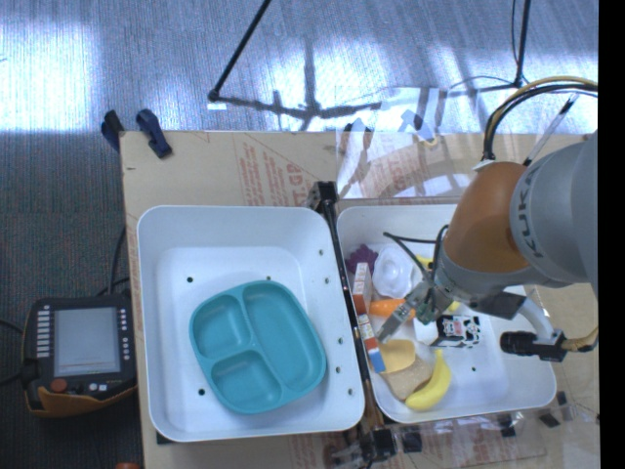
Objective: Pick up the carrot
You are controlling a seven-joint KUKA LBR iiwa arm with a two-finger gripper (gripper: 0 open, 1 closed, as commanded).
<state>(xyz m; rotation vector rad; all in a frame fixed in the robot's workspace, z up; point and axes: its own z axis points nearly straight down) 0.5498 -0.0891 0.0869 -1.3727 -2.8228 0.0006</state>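
Table (244, 164): brown board surface, printed red lettering too faint to read. Two shallow white plastic bins sit side by side on it.

Left bin (176, 233): glossy, rounded corners, small holes along the floor. Holds one teal plate (257, 345), smooth moulded plastic, rounded, divided into three compartments.

Right bin (527, 384): cluttered with small toy-like items. Carrot (384, 308), short, orange, lies at the left-centre of this bin, just right of a narrow upright box (362, 289) leaning along the bin's left wall. A white rounded object (395, 272) lies just beyond the carrot, a purple item (362, 258) far-left of it. Near side: a curved yellow banana (435, 384), touching a tan wedge (405, 374). A small white carton with black patches (457, 328) stands right of the carrot.

Arm (547, 223): grey casing with lettering "KU" visible, smooth orange band above the wrist. Gripper (405, 316) hangs over the right bin, tip just beside the carrot. Jaws: cannot tell whether released or clenched; nothing visibly grasped.

Handheld pendant with grey screen (83, 345) sits left of the table.
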